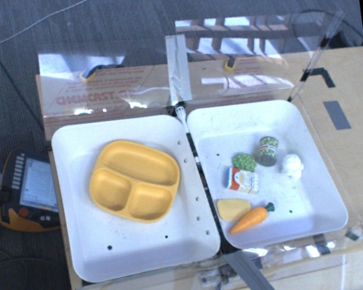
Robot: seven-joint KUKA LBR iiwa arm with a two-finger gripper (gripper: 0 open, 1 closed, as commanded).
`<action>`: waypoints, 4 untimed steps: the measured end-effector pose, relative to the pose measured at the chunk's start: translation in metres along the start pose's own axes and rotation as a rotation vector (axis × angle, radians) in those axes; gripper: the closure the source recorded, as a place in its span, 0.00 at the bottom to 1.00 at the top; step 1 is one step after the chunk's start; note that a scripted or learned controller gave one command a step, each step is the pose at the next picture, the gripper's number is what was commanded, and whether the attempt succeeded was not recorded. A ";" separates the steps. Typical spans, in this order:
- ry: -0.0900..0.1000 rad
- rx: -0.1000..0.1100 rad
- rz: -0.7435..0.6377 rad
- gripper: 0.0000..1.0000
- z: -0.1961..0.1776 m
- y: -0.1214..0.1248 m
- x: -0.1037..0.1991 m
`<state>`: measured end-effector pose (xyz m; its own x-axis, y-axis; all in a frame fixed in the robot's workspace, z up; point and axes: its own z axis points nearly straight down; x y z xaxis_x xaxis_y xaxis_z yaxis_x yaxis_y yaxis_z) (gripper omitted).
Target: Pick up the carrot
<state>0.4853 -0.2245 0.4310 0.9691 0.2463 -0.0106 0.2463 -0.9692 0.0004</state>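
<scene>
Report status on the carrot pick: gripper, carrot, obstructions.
Carrot lying flat near front edge of right bin, untouched. Yellow wedge touching its upper left side. Carton just beyond.

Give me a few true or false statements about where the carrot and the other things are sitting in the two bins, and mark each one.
1. The carrot lies in the right bin. True.
2. The yellow divided plate shares that bin. False: it sits in the left bin.
3. The carrot's green top points toward the left bin. False: it points right.
4. A pale yellow wedge lies right beside the carrot. True.
</scene>
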 end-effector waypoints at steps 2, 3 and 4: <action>0.000 0.000 0.030 0.00 0.000 0.000 0.000; -0.012 0.002 0.023 1.00 -0.005 0.000 0.001; -0.012 0.002 0.023 0.00 -0.005 0.000 0.002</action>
<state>0.4869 -0.2244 0.4356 0.9744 0.2235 -0.0228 0.2235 -0.9747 -0.0012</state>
